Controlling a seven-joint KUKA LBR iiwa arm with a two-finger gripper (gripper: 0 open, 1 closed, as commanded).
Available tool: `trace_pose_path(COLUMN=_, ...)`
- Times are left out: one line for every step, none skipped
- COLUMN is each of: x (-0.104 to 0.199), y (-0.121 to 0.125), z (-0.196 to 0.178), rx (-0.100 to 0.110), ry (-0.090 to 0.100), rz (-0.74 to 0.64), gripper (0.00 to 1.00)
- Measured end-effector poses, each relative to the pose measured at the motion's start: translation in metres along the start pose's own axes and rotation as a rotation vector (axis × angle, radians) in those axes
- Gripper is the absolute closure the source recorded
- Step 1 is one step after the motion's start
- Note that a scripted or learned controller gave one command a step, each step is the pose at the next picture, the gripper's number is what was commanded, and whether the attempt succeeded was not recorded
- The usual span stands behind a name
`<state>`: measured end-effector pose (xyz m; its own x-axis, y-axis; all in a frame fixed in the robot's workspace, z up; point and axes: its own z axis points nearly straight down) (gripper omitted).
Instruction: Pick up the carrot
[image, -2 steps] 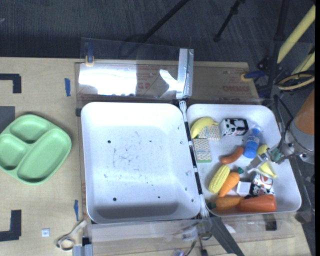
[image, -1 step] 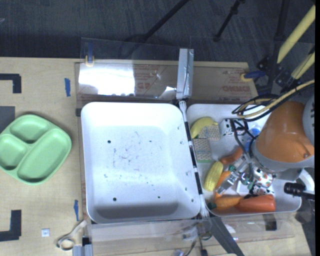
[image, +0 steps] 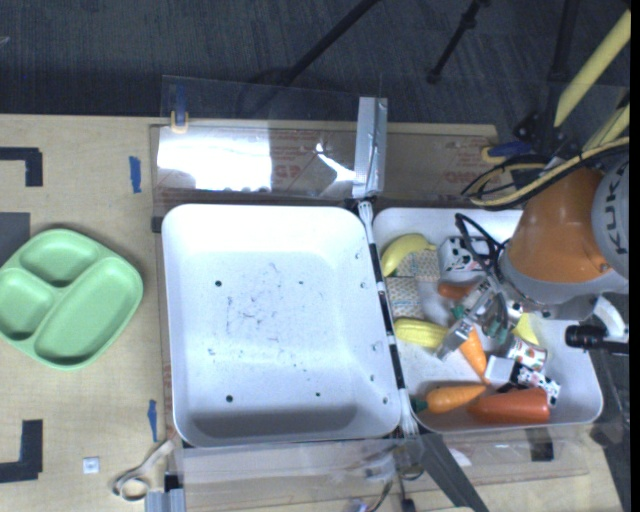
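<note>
The gripper (image: 470, 325) was low in the right bin (image: 590, 400), at 12 o'clock from the carrot (image: 452, 398). The carrot lay unlifted on the bin floor, so picking remained. The state of the jaws I could not tell.

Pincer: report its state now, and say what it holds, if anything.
Pincer: low in the right bin, over an orange piece; open or closed cannot be told.

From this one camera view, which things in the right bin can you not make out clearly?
- Fingers of the gripper: too small and cluttered in the camera view to tell open from shut, or whether they hold the small carrot beside them.
- Larger carrot: its right end is hidden behind a red item.
- Items under the arm's orange band: covered by the arm.
- Right bin: its right wall is partly hidden by the arm.
</note>
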<state>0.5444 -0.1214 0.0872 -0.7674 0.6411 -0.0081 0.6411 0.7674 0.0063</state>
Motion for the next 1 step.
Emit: trace_pose_path(x=0.0244, y=-0.039, z=-0.0004, rx=0.002, ry=0.002, rz=-0.063, gripper=0.0)
